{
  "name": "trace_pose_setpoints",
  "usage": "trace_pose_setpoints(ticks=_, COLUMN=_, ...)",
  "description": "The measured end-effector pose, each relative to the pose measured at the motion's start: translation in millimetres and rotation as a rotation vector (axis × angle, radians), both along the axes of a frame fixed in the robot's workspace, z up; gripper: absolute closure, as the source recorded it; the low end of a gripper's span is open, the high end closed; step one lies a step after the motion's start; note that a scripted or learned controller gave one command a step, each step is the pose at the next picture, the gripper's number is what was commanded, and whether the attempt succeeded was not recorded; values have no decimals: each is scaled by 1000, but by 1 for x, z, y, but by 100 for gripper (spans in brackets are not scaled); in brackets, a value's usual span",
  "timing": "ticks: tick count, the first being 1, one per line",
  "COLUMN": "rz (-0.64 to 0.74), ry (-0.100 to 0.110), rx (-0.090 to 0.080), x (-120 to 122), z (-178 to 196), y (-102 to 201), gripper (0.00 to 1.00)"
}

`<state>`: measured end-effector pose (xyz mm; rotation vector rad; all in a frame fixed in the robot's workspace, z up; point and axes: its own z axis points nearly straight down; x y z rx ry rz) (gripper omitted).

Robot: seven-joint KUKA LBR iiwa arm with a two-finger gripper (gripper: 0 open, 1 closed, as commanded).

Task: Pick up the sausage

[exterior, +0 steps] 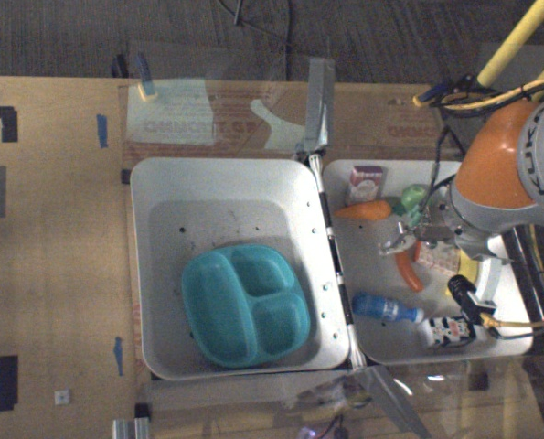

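Note:
The sausage (410,272), a short orange-red cylinder, lies on a slant near the middle of the right bin (372,346). My gripper (397,243) hangs just above the sausage's upper left end, its metal tip pointing left. The grey arm with its orange band (496,167) comes in from the right and covers the bin's right part. I see nothing lifted in the gripper.
An orange carrot (366,211), a pink-and-white box (367,183) and a green item (414,196) lie at the back of the right bin. A blue bottle (387,308) and a cow-print carton (450,330) lie in front. A teal divided plate (244,305) sits in the left bin (162,190).

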<state>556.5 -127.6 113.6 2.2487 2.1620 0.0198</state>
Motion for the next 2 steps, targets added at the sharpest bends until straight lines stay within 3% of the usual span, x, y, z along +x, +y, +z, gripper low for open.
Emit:
trace_pose_setpoints(ticks=1, rz=9, ry=5, rx=1, x=9, z=-18, y=-5, gripper=0)
trace_pose_setpoints(ticks=2, rz=5, ry=-4, rx=-7, x=11, z=-7, y=-9, gripper=100)
